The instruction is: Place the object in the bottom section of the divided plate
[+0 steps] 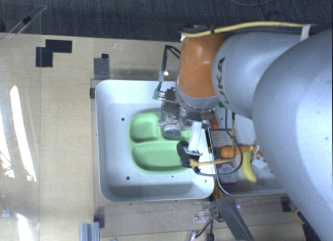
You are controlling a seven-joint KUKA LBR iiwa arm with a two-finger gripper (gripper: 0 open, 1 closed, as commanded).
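Note:
A green divided plate (pixel 148 157) lies in the left white bin (pixel 112 146), with a small section at its upper left and a wide section along its bottom. My gripper (pixel 171 128) hangs over the plate's upper right part, near the ridge between the sections. The grey wrist and orange band hide the plate's right side. A small grey shape sits at the gripper's tip; I cannot tell whether it is an object or part of the hand.
The right bin (pixel 244 187) is mostly hidden under the arm. In it I see a yellow banana (pixel 248 169), an orange piece (pixel 227 152) and a mesh-patterned item (pixel 221 138). Bare bin floor surrounds the plate on its left and bottom sides.

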